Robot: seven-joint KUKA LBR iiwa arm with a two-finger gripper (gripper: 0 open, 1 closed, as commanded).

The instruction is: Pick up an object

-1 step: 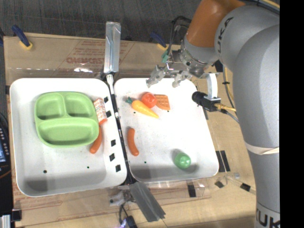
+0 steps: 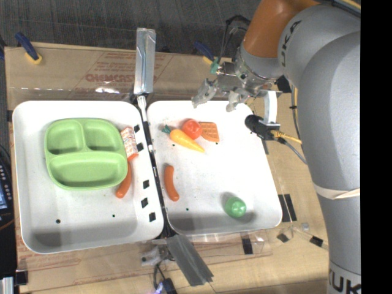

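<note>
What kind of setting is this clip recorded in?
Most likely a robotics lab bench for grasping trials: two white bins taped to cardboard, toy food such as a carrot, and an industrial arm with its gripper above.

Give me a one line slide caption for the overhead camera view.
Gripper open above right bin holding carrot, tomato, sausage, green ball.

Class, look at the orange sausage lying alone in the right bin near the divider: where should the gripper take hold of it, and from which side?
Probably across the middle of the sausage, coming straight down from above. It lies flat and long, running roughly parallel to the divider, so the fingers should close across its narrow width. The bin floor on its right is bare; the gripper hangs above the bin's far edge.
</note>
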